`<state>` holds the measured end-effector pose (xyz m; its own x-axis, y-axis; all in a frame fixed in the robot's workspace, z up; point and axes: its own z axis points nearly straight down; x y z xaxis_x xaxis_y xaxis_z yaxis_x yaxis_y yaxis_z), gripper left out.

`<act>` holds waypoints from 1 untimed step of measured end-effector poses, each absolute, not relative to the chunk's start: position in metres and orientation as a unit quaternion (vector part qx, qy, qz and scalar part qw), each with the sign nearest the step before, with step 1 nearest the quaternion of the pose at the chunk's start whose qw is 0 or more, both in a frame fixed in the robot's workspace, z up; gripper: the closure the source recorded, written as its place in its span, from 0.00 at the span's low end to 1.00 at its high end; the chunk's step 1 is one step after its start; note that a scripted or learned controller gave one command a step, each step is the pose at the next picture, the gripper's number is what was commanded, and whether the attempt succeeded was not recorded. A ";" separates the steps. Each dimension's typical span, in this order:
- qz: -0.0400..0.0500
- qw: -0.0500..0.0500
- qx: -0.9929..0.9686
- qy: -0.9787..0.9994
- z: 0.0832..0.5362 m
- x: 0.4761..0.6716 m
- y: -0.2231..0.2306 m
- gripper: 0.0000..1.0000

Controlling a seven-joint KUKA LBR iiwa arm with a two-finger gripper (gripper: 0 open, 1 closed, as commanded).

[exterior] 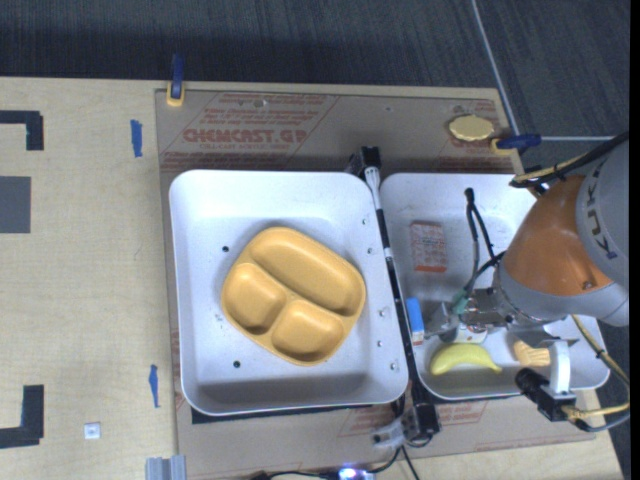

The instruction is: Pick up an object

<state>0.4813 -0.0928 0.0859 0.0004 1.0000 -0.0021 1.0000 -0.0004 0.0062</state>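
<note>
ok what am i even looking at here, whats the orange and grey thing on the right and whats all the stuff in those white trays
You are looking down at a slant from one fixed camera above a workbench. The grey and orange thing is a robot arm, reaching in from the right over the right bin. Its gripper hangs low above that bin, near a small yellow banana; I can't tell whether it holds anything.

The left bin contains a yellow tray with three compartments. The right bin also holds a small blue item, a white card with red print and a light brush-like object. Both bins rest on a brown board.
</note>
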 end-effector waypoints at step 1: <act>0.002 0.003 0.707 0.707 0.086 0.481 -0.093 0.00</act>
<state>0.4812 -0.0933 0.0860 -0.0006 1.0000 -0.0014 1.0000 0.0006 0.0065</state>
